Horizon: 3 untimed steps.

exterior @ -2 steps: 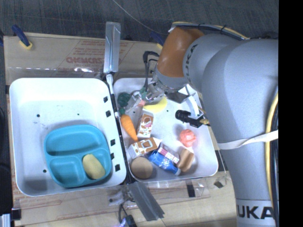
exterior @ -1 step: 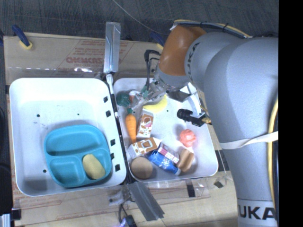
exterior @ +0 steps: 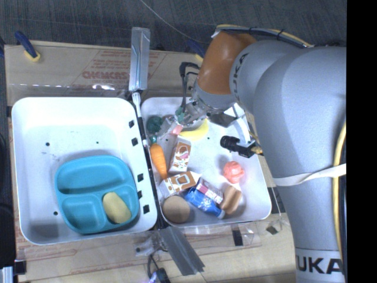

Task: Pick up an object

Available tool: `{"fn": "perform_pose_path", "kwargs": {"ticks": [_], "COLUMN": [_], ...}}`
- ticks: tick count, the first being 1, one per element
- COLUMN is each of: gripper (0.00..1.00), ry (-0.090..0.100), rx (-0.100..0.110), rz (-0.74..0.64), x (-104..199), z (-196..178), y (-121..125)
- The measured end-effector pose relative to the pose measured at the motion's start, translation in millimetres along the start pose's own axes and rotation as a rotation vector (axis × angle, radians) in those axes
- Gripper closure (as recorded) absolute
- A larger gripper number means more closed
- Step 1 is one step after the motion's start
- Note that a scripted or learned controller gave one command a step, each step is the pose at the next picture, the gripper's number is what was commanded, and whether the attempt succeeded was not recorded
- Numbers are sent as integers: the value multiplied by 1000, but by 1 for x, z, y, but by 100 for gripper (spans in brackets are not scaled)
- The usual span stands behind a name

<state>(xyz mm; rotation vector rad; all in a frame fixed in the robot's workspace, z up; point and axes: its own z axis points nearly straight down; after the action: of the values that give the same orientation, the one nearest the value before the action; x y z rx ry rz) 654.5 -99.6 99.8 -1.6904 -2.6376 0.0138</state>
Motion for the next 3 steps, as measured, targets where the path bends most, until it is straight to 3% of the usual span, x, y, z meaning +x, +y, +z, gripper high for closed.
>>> {"fn": "perform_pose_path", "kwargs": {"ticks": [1,2,3], "gripper": [100,100,100], "ry": [1,-4,-1], "rx": [3,-16,-9], "rz": [-2,29,142], "x": [0,74,137], "z": [-9,-95,-91], "y": [-1,17,42]}}
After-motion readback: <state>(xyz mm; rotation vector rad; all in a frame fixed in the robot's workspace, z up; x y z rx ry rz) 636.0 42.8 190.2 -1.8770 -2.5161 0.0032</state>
